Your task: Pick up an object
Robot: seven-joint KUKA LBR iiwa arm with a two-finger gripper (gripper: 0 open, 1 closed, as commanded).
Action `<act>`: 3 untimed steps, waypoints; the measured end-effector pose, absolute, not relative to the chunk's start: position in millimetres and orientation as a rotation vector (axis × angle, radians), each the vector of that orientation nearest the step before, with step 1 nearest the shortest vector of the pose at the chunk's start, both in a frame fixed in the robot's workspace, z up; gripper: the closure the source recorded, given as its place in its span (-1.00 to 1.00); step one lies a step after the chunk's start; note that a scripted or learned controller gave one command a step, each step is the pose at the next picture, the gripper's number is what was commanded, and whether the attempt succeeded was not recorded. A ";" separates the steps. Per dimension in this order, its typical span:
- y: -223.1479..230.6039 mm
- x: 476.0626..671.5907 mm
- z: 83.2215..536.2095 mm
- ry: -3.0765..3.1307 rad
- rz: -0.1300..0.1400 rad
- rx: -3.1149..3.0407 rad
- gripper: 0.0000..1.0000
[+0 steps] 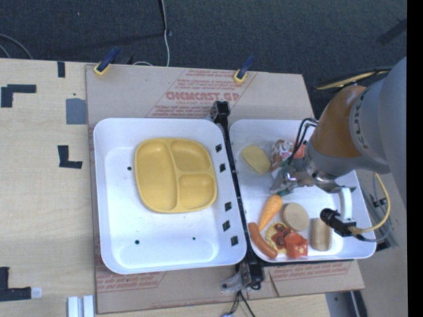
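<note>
**Gripper low in a crowded right bin, grasp unconfirmed**

Reaching in from the right, with the gripper (285,179) down among toy food in the right bin (259,129). Impossible to tell how the gripper is set: too small, and partly hidden under the wrist. Nothing visibly held.

Candidates for picking, all in the right bin: a pale yellow wedge (255,158) near the dividing wall; a carrot (269,211) lying at a slant just below the gripper; a round tan piece (295,216) just beside the carrot; a red sausage (262,240) along the near edge; a red-and-dark pizza-like piece (291,239); a tan bread-like piece (320,234) toward the right. Also a reddish-white item (284,150) just beside the gripper, too blurred to name. In the left bin (106,177), a yellow divided plate (176,175), well apart from the arm.

Likely trouble from here:

- Closing on two things at once, owing to the tight packing around the carrot.
- Slipping off the carrot's tapered, slanted body.
- Pushing neighbours aside rather than gripping, so coming up with nothing.
- Snagging the dark cable (301,137) looping near the wrist.
- Catching the bin's wall or floor if driven lower.
</note>
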State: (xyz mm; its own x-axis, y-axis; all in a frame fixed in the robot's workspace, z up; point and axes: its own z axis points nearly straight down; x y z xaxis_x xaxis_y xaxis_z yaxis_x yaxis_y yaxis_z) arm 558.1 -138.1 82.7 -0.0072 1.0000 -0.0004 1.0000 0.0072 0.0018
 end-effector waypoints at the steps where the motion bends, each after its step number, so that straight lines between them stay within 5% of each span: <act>1: -94.8 507.2 87.2 2.217 0.005 2.215 -1.00; 2: -135.5 503.3 87.0 2.221 0.008 2.221 -1.00; 3: -191.4 530.9 86.9 2.223 0.007 2.220 -1.00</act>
